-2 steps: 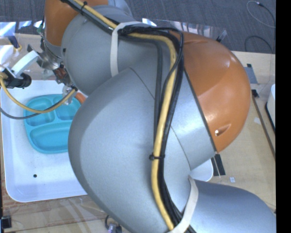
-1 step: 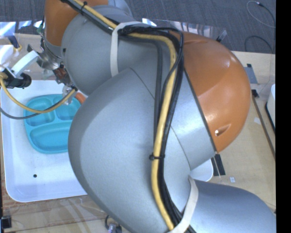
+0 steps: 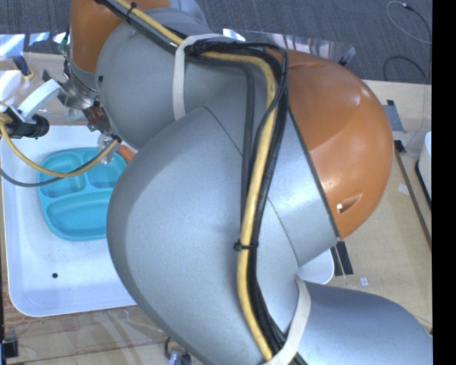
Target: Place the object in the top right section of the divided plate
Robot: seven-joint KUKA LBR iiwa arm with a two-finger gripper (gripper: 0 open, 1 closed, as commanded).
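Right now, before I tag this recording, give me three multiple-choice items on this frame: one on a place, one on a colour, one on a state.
1. Where does the plate lie?
A. in the left bin
B. on the floor
C. on top of the arm

2. What colour is the plate?
A. red
B. blue
C. black

3. How does the arm stand relative to the bins?
A. parked clear of them
B. reaching over them, covering much of the view
C. lying flat on the bench

Answers: 1 A, the plate rests on the white bin floor at left; 2 B, it is light blue; 3 B, the grey and orange arm spans the bench up to the plate.
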